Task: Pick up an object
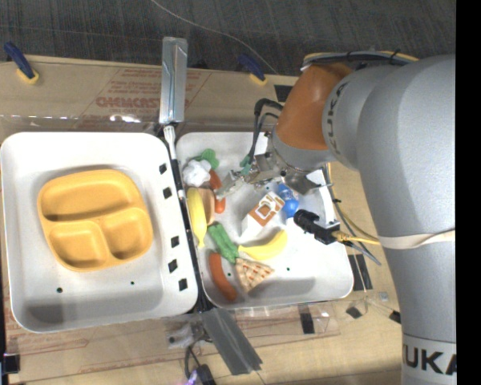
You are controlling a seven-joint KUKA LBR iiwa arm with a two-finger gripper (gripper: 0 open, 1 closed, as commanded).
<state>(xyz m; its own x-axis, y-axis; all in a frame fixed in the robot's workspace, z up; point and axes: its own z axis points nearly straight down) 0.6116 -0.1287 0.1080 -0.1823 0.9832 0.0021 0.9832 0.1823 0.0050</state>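
While the big grey KUKA arm with the orange band [361,119] leans in from the right, its jaws [252,171] hang low over the upper middle of the right-hand shallow white bin [329,283], and whether they are released or clenched I cannot tell from where I stand. Nothing looks lifted, so I judge this the reaching step, with the grasp not yet made. The left-hand white bin [20,215] on the counter carries a yellow three-compartment plastic tray [96,219]. The candidates (all toy food, by the look) crowd the right bin: a yellow banana [266,245] lower middle, a second yellowish piece [196,213] along the left wall, a small orange-and-white box [264,212] and a blue piece [287,201] just beside the jaws. Next, I think, comes a straight descent onto one piece, clear of its neighbours.
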